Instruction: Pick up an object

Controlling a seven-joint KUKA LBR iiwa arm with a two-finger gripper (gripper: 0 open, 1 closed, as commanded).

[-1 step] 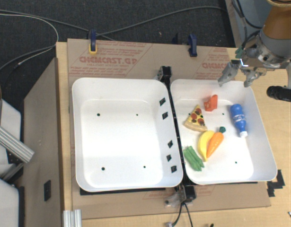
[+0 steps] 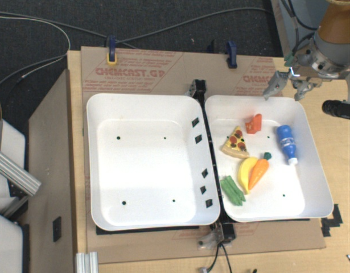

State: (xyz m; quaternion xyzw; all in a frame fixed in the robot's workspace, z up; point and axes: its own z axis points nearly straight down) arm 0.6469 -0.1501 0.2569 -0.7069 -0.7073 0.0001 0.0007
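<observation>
Down at the near edge of the right bin (image 2: 311, 212), the green bean pods (image 2: 233, 190) lie closest to us, at about seven o'clock in that tray. Just above them the yellow banana (image 2: 246, 173) and the orange carrot (image 2: 258, 173) are touching, side by side, with the carrot's green top pointing to one o'clock. The pizza slice (image 2: 235, 143) sits at ten o'clock from the bin's centre, a small red piece (image 2: 254, 124) — a pepper, maybe, it's too small to be sure — at twelve, and the blue bottle (image 2: 286, 143) stands apart at two o'clock, its white cap aimed toward us.

The gripper (image 2: 287, 86) hovers over the bin's far rim at one o'clock, jaws spread, nothing between them. The left bin (image 2: 101, 152) holds no objects.

So this is the approach, and the pick hasn't been made. I'd say the bottle is the best bet — nearest the gripper, clear space all round it. To do it well, the fingers should straddle the bottle across its narrow width, not along its length, and come down over the body's middle. The banana and carrot look risky: pressed together, a finger could wedge between them or nudge both. The pizza slice looks flat and hard to grip.
</observation>
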